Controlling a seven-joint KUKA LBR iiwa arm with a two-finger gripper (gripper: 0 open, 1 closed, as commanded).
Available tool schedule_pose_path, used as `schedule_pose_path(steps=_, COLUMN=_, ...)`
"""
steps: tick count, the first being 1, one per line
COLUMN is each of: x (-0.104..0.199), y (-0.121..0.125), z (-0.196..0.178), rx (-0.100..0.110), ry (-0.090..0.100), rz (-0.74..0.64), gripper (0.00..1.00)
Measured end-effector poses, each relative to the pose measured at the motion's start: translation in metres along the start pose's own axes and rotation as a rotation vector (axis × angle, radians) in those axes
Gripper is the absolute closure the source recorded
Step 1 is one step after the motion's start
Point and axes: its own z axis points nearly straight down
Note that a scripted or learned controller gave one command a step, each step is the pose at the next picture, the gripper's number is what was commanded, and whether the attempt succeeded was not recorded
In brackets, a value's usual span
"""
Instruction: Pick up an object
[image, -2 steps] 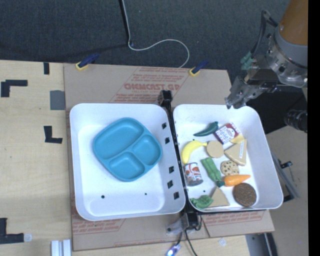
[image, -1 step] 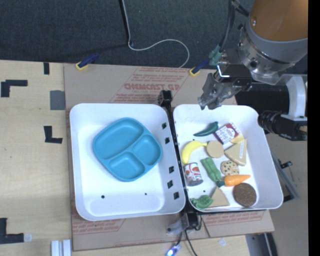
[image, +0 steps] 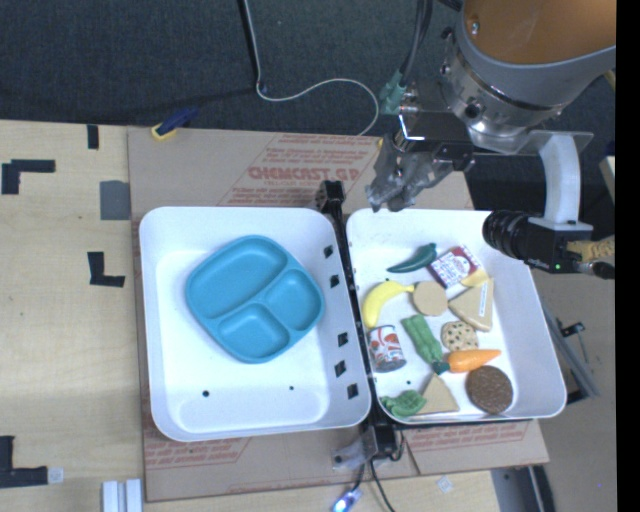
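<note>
Hovering jaws (image: 397, 190), state unclear; one blue tray (image: 254, 297), one banana (image: 383, 299), one carrot (image: 472, 359).

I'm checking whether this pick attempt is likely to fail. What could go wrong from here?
1. The toy foods in the right bin lie packed together: the banana, cookie and green pepper sit close, so a descent could catch two items or push one aside.
2. The gripper hangs over the right bin's top-left edge, near the clips between bins, so a straight descent might strike the rim.
</note>
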Motion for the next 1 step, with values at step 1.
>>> schedule_pose_path(steps=1, x=0.0348, y=0.0004, z=0.0018, rx=0.003, ry=-0.001, rz=0.002, gripper=1.00)
